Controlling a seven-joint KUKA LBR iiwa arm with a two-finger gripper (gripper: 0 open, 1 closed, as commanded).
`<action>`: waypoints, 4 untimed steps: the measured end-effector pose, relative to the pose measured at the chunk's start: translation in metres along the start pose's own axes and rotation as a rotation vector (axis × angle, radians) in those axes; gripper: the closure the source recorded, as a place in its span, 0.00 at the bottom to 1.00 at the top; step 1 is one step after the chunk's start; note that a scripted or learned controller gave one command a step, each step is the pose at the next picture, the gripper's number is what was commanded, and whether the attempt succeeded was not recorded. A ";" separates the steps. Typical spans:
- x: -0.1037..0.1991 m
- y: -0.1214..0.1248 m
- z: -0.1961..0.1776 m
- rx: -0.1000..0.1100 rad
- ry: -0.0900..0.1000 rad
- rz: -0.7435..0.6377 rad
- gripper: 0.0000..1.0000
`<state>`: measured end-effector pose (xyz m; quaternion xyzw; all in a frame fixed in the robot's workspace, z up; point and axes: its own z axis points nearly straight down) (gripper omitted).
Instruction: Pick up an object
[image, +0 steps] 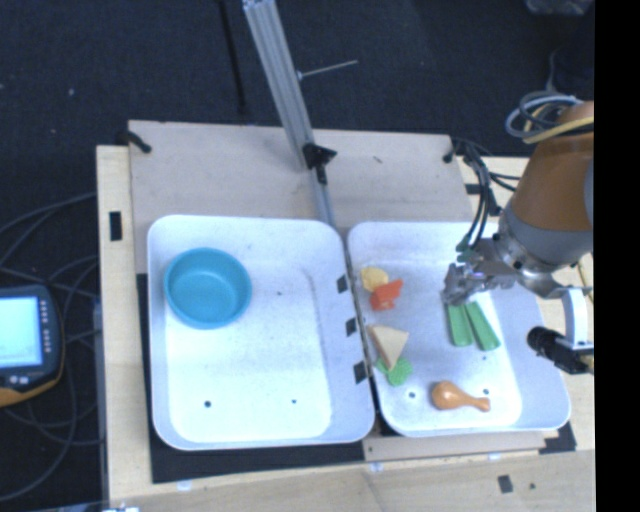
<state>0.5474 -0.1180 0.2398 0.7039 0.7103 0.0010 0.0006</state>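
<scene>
- Your grey arm with the orange band (555, 190) reaches in from the right, and its claw (462, 285) hangs over the right shallow white bin (535, 400), just at the upper end of the pair of green stick-shaped pieces (470, 324).
- You cannot tell from this slanted view how far the claw is spread; the metal tip is too small and blurred, and nothing shows between its parts.
- The green sticks lie flat on the bin floor, side by side and slightly tilted; they look like the target, since the claw sits right beside them. Whether it touches them is unclear.
- The other candidates in that bin are grouped along its left wall: a small yellow piece (374, 276) touching an orange-red piece (386, 293), a pale tan wedge (389, 345) with a small green piece (399, 373) just below it, and an orange pear-shaped toy (458, 398) near the front edge, well apart from the claw.
- The left white bin (250, 400) holds a round blue bowl (207, 287) in its far left corner, out of the arm's present line.
- Judged from this, the pick is at the approach or closing step: no object is lifted yet.
- Thin flat sticks may slip out or be pushed aside, so watch for that.
</scene>
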 end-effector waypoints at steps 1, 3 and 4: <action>0.046 0.023 -0.010 0.001 0.000 0.000 1.00; 0.140 0.054 -0.008 0.001 0.000 0.001 1.00; 0.179 0.077 0.003 0.002 -0.002 0.002 1.00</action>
